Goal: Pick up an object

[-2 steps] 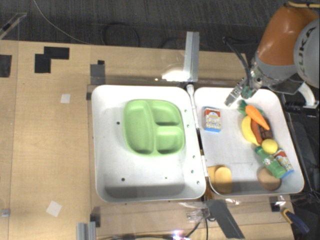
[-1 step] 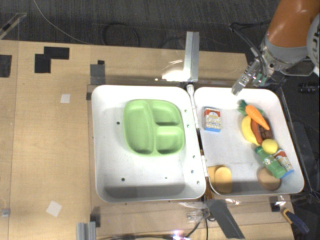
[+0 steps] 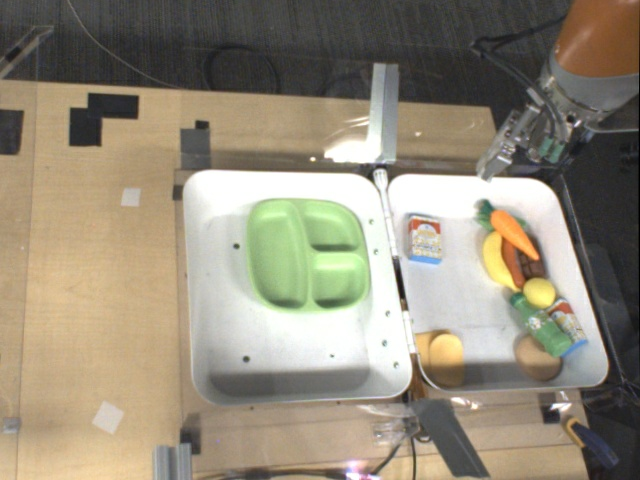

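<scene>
Orange carrot [image 3: 513, 230] was crowded against banana [image 3: 494, 258] at right bin's [image 3: 455, 303] right edge. Gripper [image 3: 512, 146] was poised above far rim, finger spread indiscernible. Neighbour could be nudged, grasp missed.

Pale matt wood is seen on the bench [image 3: 90, 298]. Smooth, faintly glossy white plastic forms both bins [image 3: 215, 368], and matt green plastic the divided tray [image 3: 305, 253] at frame centre.

Right bin [image 3: 470, 278]: small carton [image 3: 425, 239] lies flat, top-left. Carrot [image 3: 513, 230], banana [image 3: 495, 260], lemon [image 3: 538, 292], bottle [image 3: 550, 328] clustered along right side. Bread roll [image 3: 441, 349] sits at front-left corner.
</scene>
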Action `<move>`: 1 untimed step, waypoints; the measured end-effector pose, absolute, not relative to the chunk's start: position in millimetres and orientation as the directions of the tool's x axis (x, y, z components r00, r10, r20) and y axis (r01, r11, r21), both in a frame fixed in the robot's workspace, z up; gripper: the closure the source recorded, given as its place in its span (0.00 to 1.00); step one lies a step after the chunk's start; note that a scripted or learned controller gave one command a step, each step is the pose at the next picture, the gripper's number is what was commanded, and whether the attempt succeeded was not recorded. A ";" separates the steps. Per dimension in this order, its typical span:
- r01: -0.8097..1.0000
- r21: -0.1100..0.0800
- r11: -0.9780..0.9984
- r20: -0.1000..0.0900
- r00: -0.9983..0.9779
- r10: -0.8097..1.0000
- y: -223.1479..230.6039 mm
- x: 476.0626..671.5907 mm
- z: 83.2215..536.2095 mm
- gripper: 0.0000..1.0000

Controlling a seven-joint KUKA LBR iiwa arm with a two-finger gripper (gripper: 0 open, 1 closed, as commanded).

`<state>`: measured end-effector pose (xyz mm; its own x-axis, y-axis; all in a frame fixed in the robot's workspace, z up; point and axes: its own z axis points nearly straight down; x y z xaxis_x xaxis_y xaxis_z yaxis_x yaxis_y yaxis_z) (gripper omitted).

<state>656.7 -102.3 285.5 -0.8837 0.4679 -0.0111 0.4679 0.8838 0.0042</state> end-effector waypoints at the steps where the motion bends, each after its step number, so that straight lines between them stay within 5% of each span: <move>1: 0.467 0.004 0.884 -0.010 -0.884 0.467 -101.9 656.6 285.0 0.00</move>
<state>656.6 -101.9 285.0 -0.8843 0.4669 -0.0103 0.4669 0.8843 0.0038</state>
